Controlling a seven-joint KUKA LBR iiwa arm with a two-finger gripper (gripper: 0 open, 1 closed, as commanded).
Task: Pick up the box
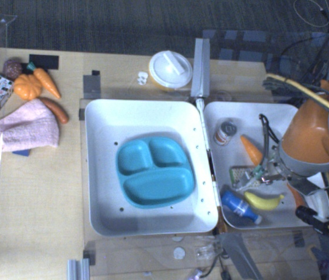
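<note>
A small flat box (239, 174) with a grey-green face lies in the right bin (281, 112), between the carrot (251, 149) and the blue bottle (240, 207). My gripper (259, 177) reaches in from the right and sits low at the box's right end, partly covering it. The orange-banded wrist (310, 136) hangs above and hides the bin's right side. Whether the box is gripped is unclear.
The right bin also holds a small can (226, 131), a banana (263, 201) and a white item (316, 200). A blue divided plate (154, 171) lies in the left bin (103, 156). A white lid (172, 69), pink cloth (24, 130) and toy food sit on the bench.
</note>
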